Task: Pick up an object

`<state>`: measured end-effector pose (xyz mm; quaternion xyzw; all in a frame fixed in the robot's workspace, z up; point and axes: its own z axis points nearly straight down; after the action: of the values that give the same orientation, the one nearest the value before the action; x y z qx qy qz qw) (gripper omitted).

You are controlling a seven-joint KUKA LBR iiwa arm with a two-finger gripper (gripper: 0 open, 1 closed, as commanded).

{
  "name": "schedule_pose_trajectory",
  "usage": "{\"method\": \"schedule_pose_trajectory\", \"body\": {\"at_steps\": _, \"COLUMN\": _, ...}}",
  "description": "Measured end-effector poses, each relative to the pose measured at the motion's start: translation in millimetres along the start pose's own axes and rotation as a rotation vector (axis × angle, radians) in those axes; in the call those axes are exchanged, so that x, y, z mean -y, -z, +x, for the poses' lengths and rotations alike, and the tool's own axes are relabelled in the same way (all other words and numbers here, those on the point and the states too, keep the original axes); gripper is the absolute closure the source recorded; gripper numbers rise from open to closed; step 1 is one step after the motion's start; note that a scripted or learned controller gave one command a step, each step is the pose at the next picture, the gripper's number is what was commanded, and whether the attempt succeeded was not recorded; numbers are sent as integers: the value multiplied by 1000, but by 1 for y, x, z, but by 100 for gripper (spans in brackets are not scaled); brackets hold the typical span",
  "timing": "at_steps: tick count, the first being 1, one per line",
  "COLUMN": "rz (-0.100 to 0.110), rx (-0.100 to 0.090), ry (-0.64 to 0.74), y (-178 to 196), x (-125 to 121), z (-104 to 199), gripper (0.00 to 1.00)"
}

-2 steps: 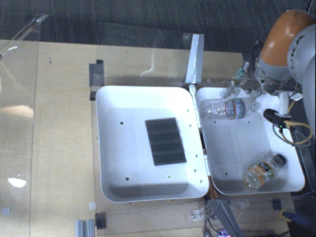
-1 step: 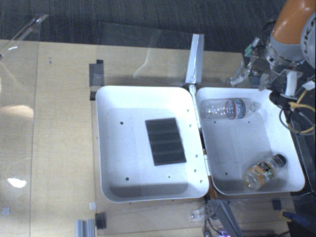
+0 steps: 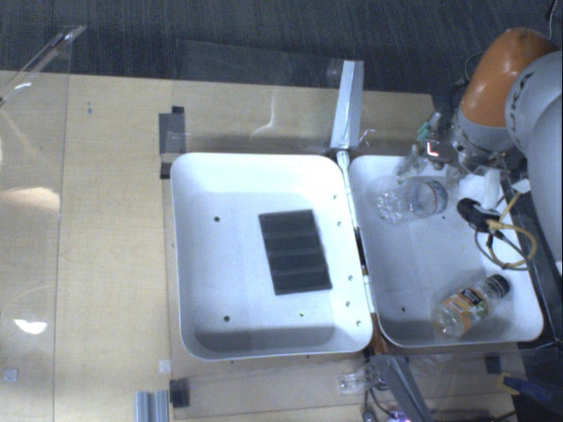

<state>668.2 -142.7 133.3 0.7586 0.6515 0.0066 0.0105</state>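
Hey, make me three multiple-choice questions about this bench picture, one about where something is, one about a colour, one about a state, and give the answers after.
1. Where does the dark ribbed pad lie?
A. In the bin on the view's left
B. In the bin on the view's right
C. On the bare bench

2. What colour is the band above the arm's wrist?
A. Blue
B. Orange
C. Green

3. How does the clear bottle rest?
A. Standing upright
B. Lying on its side in the right bin
C. Hanging over the bin's rim

Answers: 1 A, the pad sits near the middle of the left bin. 2 B, the band shows orange against the grey arm. 3 B, the bottle lies lengthwise on the floor of the right bin, near its lower corner.
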Motion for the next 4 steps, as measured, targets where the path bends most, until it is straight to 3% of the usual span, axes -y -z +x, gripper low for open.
{"method": "schedule_pose_trajectory", "body": {"at_steps": 1, "rz": 14, "rx": -4, "ry": 40, "y": -44, "x": 16, "z": -31, "gripper": 0}}
{"method": "schedule_pose_trajectory", "body": {"at_steps": 2, "rz": 13, "rx": -6, "ry": 132, "y": -42, "x": 90, "z": -15, "gripper": 0}}
{"method": "schedule_pose_trajectory", "body": {"at_steps": 3, "rz": 4, "rx": -6, "ry": 414, "y": -38, "x": 169, "z": 4, "gripper": 0}}
{"method": "schedule_pose_trajectory", "body": {"at_steps": 4, "rz": -3, "rx": -8, "ry": 414, "y": -27, "x": 167, "z": 6, "gripper": 100}}
